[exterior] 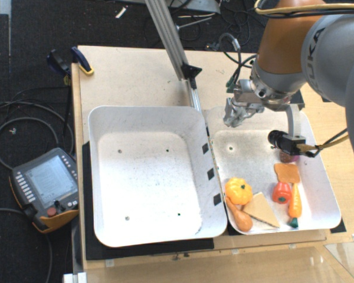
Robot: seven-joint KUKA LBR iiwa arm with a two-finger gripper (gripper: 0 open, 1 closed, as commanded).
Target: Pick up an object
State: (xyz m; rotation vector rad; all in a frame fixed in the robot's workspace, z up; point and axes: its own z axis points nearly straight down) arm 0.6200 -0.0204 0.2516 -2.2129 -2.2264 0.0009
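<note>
Hovering at the far corner of the right bin, with no object seen in its grasp.

The gripper [235, 118] hangs over the far left corner of the right bin [251, 155], just beside the edge shared with the left bin [147, 175]. Whether it stands wide or narrow cannot be told from this angle. The objects lie clustered at the near end of the right bin, well apart from the gripper: a yellow pepper [239, 190], a tan wedge [263, 210], a red tomato [281, 192] and a carrot [294, 204]. Assessment: approach stage, pick not yet begun. The next move calls for travel toward the near end, centring over one item, then a straight descent. The items lie close together, so a neighbour may be knocked.
</note>
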